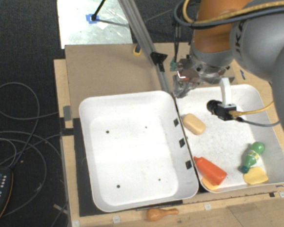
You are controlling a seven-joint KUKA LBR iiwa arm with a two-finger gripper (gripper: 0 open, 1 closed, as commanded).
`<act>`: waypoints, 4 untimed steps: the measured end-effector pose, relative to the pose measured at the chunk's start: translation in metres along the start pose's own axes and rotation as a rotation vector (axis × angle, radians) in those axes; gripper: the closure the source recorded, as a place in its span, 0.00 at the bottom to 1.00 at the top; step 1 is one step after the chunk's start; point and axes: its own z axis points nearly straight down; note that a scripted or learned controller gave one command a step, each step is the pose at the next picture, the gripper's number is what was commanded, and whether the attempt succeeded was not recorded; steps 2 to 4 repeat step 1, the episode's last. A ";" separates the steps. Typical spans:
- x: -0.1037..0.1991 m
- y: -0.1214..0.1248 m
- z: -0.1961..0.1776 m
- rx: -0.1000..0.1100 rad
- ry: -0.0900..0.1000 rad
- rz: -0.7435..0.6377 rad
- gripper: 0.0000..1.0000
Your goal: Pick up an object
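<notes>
Plainly, the tool (186, 85) of the grey arm with the orange band hangs over the far left corner of the right shallow white bin (266, 101), close to the divider between the two bins; its state cannot be told from this slanted view.

The nearest candidate is the pale tan rounded block (194, 124), lying just inside the right bin beside the divider, a little nearer the camera than the tool. Further toward the near rim lie an orange-red wedge-shaped piece (211, 170), a green bottle-like toy (251, 156) and a yellow rounded piece (256, 176), the last two close together in the near right corner. The left shallow white bin (135, 150) sits alongside on the brown worktop (99, 70).

To do this well, I would go for the tan block: it stands apart from the others. The descent should be centred on it and kept off the divider wall, closing across its narrow side.
</notes>
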 end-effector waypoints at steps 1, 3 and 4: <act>0.047 -0.013 0.019 0.001 -0.001 0.002 1.00; 0.047 -0.013 0.019 0.001 -0.001 0.002 1.00; 0.047 -0.013 0.019 0.001 -0.001 0.002 1.00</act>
